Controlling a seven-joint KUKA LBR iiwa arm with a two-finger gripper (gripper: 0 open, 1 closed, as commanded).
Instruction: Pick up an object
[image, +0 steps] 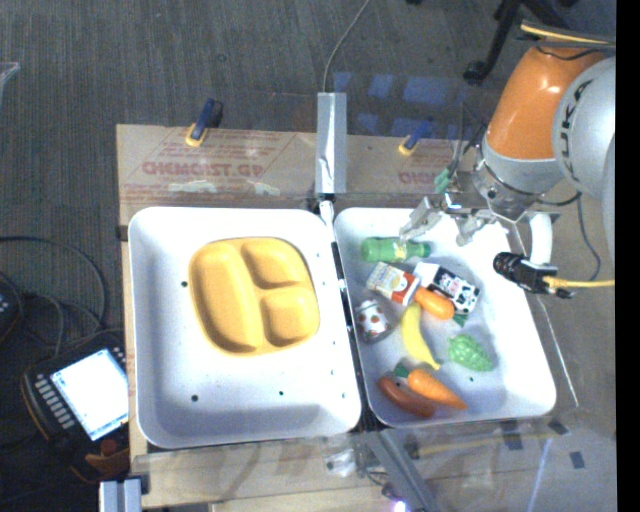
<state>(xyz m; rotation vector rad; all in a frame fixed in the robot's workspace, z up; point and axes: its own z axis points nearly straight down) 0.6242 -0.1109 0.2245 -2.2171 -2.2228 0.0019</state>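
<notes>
gripper (440, 222) over right bin (540, 385) far end, fingers apart, holding nothing | green bottle (392, 249) just below-left of jaws, long axis left-right | likely nearest pick

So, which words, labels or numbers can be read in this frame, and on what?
"KUKA", partly cut off, on the grey arm.
Red print on the cardboard sheet: too blurred to read.
Print on the small cartons in the right bin: too small to read.
</notes>
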